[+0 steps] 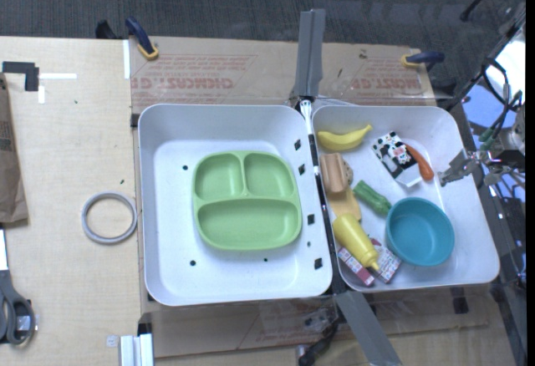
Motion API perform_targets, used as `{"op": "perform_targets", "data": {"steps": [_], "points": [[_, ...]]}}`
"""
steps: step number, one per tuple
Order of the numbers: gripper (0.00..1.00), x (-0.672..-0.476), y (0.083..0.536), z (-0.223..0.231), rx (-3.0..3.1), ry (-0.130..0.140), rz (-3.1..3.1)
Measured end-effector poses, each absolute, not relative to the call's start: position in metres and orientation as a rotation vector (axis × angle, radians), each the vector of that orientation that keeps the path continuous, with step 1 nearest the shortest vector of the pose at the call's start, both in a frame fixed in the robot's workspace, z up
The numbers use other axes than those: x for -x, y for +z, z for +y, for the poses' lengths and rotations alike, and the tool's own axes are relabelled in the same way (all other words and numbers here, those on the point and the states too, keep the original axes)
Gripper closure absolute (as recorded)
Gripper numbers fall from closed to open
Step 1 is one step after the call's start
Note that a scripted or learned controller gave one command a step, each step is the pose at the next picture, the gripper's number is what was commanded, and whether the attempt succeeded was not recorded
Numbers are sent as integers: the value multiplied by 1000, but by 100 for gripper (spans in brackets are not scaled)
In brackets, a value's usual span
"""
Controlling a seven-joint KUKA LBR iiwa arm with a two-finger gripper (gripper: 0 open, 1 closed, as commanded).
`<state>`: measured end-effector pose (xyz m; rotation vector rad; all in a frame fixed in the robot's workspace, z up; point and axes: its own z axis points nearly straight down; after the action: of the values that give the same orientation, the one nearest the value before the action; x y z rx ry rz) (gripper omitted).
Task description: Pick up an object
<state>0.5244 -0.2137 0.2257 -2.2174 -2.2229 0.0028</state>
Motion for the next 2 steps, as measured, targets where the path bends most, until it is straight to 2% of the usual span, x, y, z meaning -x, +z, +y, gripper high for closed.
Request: {"op": "perform_targets", "data": {"steps": [1,2], "points": [[0,-578,107,-149,2329,4,-2105],[0,-659,98,-136,1914,8,-2498]]}}
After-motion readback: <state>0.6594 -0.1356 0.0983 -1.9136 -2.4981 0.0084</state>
